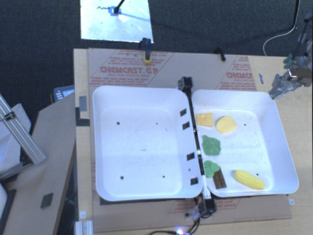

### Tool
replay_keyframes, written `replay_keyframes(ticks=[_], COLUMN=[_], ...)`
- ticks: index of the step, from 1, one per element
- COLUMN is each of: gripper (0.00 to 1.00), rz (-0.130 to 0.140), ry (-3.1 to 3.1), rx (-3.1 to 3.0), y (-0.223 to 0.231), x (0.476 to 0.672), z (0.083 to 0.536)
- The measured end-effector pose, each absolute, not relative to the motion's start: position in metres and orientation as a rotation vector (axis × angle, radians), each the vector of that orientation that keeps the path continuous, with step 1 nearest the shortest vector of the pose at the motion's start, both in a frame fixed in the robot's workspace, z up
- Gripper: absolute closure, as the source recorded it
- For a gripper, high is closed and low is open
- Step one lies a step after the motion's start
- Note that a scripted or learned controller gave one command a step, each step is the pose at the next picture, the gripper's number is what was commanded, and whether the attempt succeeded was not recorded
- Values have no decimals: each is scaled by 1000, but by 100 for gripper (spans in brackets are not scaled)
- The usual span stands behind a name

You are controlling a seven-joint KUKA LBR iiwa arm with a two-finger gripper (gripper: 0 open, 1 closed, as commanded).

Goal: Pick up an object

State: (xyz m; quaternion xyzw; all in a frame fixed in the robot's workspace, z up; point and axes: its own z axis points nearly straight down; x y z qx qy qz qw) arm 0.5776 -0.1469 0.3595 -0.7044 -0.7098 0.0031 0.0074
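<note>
The right bin [281, 146] holds several small items. An orange-yellow square block [204, 119] lies at its upper left, with a pale yellow round piece [226, 125] beside it. Below them sits a green leafy piece [211, 145]. A second green piece [211, 167] touches a brown block [219, 179] near the front left corner. A yellow corn-like piece [249, 179] lies near the front rim. My gripper [282, 84] hangs above the bench just outside the right bin's far right corner, apart from every item, with nothing visibly in it.
The left bin [98, 146] stands beside the right one, joined along a black hinged divider [190, 131]. Both rest on a cardboard sheet [161, 67]. A shiny metal plate [115, 13] lies at the back, and a cable [279, 35] loops at the upper right.
</note>
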Motion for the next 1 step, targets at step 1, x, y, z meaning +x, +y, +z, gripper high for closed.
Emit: replay_keyframes(ticks=[1], gripper=[100], rz=[-16], ry=[-2241], rx=[-2232], y=[-177], x=[586], z=[546])
